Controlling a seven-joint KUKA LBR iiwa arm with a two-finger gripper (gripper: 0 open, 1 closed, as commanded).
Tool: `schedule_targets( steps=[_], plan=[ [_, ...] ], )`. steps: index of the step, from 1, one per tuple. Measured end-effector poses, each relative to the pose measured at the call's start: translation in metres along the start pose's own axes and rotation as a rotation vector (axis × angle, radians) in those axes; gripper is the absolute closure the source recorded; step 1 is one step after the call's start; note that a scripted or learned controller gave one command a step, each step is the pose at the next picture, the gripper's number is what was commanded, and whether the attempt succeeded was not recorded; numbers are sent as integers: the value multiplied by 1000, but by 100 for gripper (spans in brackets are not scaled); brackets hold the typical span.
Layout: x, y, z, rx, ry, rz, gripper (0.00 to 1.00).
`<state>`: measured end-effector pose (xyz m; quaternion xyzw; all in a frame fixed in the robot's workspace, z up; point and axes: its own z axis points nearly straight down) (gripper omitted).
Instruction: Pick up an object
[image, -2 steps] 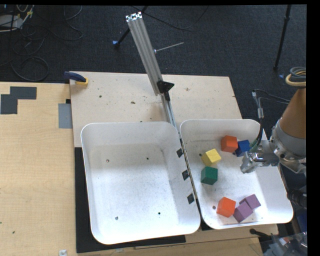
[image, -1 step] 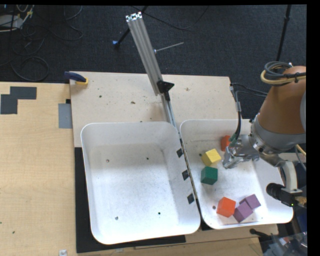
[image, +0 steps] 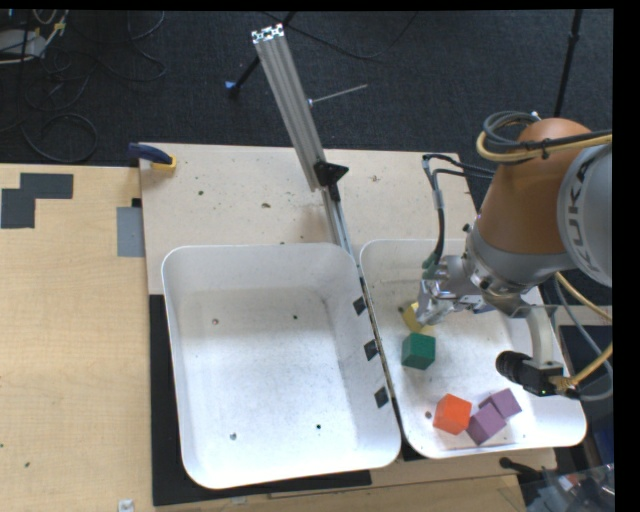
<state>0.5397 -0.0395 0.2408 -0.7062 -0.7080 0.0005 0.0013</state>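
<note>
My gripper hangs low over the right bin, near its left wall. A small yellow object lies right at the gripper's tip, partly hidden by it. A green cube sits just below that on the bin floor. An orange cube and a purple block lie side by side near the bin's front edge, apart from the gripper.
The left bin sits beside the right one, with black clips along the shared wall. A slanted aluminium post rises behind the bins. The arm's body and cables hang over the right bin's far right side.
</note>
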Motion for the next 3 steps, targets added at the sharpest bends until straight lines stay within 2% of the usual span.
schedule_targets(
  steps=[2, 3],
  plan=[
    [81, 48, 19, -1, -1, 0, 100],
    [119, 71, 8, -2, 0, 0, 100]
  ],
)
